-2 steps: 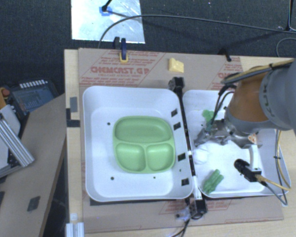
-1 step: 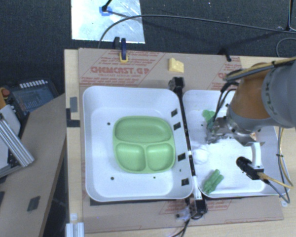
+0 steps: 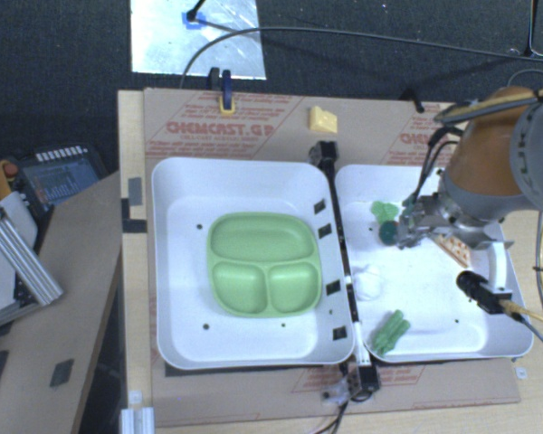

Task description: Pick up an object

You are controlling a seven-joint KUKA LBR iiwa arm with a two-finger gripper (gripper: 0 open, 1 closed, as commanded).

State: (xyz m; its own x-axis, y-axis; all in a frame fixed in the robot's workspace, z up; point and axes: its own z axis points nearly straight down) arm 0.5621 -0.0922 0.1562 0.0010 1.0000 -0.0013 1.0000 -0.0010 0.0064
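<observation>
Jaws sit low in the far half of the right bin (image 3: 434, 310), under the wrist of the arm (image 3: 489, 165). From this slant I cannot tell whether they are apart or together, and nothing is visibly caught between them. I judge the step in hand to be the reach-and-close: down among the things, with no lift made yet.

Nearest the camera in that bin lies a green ridged piece (image 3: 386, 332), close to the near wall and the divide between the bins. Beyond it, a small white lump (image 3: 369, 284) rests by the same inner side. Farther on, a dark teal ball (image 3: 389, 232) sits just beside the jaws, on their picture-left. A light green scrap (image 3: 385, 211) lies on the ball's far side; whether the two touch I cannot tell. A flat brown patterned piece (image 3: 454, 248) pokes out from below the wrist on the other side.

The ball looks the likeliest target. In my judgement the next move calls for centring the jaws on it rather than alongside it, then closing and rising straight up. A round thing may squirt away if pinched off-centre, and the scrap could be dragged along with it.

The left bin (image 3: 181, 242) holds a green divided tray (image 3: 262, 265), well apart from the arm. Past the bins, on the cardboard sheet (image 3: 253, 125) covering the worktop, lies a yellow block (image 3: 323, 118).
</observation>
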